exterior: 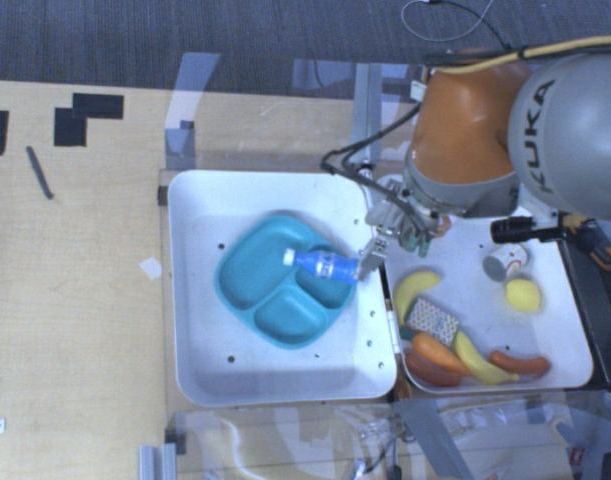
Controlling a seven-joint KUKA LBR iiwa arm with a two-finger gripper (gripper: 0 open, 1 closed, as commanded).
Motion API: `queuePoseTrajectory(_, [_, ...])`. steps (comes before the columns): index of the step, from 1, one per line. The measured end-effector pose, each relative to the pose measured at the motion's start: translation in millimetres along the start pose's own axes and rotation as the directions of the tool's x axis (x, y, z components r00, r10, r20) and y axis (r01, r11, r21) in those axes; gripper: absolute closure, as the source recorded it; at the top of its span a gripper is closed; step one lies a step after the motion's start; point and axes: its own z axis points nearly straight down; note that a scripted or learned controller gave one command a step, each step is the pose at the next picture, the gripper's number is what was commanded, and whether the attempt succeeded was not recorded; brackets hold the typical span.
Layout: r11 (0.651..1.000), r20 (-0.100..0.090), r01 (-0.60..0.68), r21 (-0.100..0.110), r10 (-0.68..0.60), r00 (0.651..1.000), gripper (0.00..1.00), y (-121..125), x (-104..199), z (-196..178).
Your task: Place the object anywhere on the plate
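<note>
Blue bottle [323, 265] with a white cap on a teal plate [275, 283], white bins [190, 298], 2 yellow bananas [417, 286], a yellow lemon [523, 295], an orange carrot [437, 351], a checkered sponge [432, 319].

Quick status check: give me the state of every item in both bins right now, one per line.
Blue plastic bottle: lying on its side across the plate, base at the pincer.
Turquoise divided plate: flat in the left bin.
Yellow bananas, orange carrot, red sausage, yellow lemon, checkered sponge: resting loose in the right bin.
</note>
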Motion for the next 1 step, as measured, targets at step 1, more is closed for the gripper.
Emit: queuePoseTrajectory(1, [0.993,0.000,-0.122,0.001,0.122,0.993,0.00,-3.7,-30.4,-24.5])
